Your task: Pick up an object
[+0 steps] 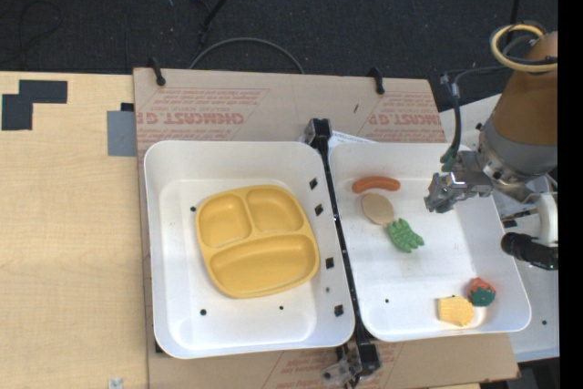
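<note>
The right bin holds a reddish sausage, a beige oval piece, a green leafy toy, a yellow wedge and a small red-and-green piece. My gripper hangs over the right bin's upper right part, to the right of the sausage and the beige piece. Nothing shows between it and the bin floor.
The left bin bears a yellow divided tray. A black divider runs between the two bins. Cardboard lies behind them, and a wooden bench top spreads to the left. The grey arm with its orange band fills the right side.
</note>
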Action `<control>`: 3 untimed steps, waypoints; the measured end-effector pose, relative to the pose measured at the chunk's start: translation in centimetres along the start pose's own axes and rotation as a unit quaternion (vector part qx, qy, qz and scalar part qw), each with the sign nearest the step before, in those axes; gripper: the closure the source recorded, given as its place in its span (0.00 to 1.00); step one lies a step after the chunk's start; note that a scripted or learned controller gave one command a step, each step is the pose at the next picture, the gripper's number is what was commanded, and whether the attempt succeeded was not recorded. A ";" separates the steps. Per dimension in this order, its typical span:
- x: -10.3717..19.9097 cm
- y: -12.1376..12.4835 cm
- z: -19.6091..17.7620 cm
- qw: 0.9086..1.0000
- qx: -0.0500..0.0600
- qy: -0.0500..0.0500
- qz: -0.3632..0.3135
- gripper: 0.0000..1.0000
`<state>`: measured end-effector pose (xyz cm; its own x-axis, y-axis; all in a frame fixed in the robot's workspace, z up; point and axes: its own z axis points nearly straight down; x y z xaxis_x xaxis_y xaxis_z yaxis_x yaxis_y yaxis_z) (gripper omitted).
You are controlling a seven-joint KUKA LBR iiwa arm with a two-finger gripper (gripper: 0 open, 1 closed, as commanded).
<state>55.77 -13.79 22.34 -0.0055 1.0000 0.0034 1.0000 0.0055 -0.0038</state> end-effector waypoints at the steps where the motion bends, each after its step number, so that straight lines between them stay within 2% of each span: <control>1: 5.6 0.4 -0.7 1.000 -0.001 -0.001 0.000 1.00; 2: 11.3 0.0 0.4 1.000 0.001 0.000 0.000 1.00; 3: 17.0 -0.4 -0.7 1.000 -0.001 -0.001 0.000 1.00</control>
<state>55.27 3.17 23.06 -0.0054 1.0000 0.0017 1.0000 0.0054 -0.0025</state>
